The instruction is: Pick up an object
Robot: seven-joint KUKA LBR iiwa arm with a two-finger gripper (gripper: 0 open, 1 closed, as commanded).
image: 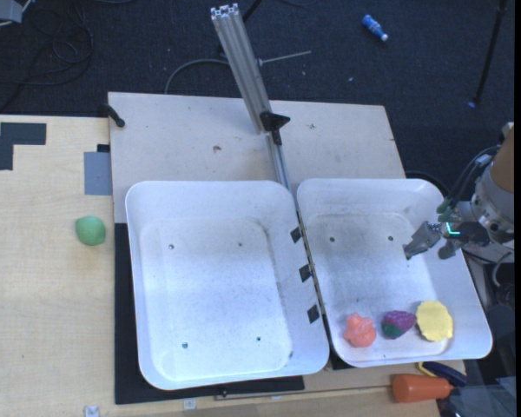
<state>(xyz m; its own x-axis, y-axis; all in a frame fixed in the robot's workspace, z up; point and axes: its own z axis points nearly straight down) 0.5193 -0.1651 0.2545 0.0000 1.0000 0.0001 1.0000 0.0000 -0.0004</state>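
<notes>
Right bin (365, 207) | yellow object (435, 320) long axis upright | tool (430, 240) above

A single fixed camera looks down at a slant from well above the bench, far enough back to take in both white bins. The left bin (156, 233) sits mid-frame; the right bin (365, 198) lies beside it, dark floor beyond, wooden tabletop (35, 302) leftward.

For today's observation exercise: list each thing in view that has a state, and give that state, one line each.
pincer: over the right bin's right side, holding nothing
pink object: lying in the right bin
purple object: lying beside it
yellow object: lying nearest the right wall
green ball: resting on the wooden bench, outside the bins
</notes>
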